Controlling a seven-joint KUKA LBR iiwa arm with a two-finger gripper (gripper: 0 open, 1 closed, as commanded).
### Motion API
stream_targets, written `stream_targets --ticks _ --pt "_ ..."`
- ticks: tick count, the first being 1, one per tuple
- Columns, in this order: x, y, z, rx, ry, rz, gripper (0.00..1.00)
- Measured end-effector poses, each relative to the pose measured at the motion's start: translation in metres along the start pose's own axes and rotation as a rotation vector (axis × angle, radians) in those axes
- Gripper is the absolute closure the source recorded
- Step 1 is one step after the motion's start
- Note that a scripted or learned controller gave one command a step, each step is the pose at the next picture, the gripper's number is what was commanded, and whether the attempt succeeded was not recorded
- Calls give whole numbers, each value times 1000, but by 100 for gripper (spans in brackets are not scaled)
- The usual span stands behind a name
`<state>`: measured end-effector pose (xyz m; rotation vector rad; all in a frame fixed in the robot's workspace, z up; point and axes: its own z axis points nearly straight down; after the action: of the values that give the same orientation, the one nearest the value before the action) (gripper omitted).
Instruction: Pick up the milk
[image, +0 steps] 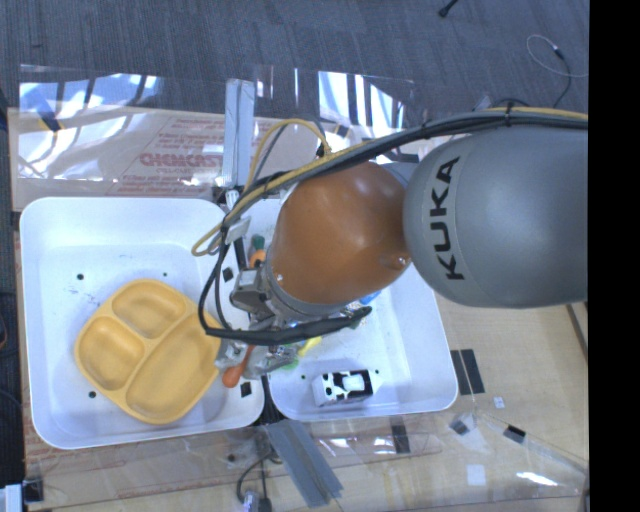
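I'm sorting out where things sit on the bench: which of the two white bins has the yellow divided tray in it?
The left bin holds the yellow divided tray. The right bin instead holds a small black-and-white carton near its front edge.

A rounded grey arm (510, 215) is marked "KUKA" in black lettering. Beside that lettering an orange-brown dome (335, 235) is seen, over which yellow and black cables (262, 185) are looped.

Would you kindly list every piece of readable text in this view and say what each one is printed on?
"KUKA": black letters running down the grey arm housing.
"CHEMCAST" (apparently, blurred): red print on the clear sheet behind the left bin; the smaller red lines around it are unreadable.
The black-and-white milk carton in the right bin: markings too small to read.
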<state>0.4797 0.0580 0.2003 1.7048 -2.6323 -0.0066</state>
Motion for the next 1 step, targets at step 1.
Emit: stream_targets --ticks 1 --pt "0 5 -180 8 -2 -19 100"
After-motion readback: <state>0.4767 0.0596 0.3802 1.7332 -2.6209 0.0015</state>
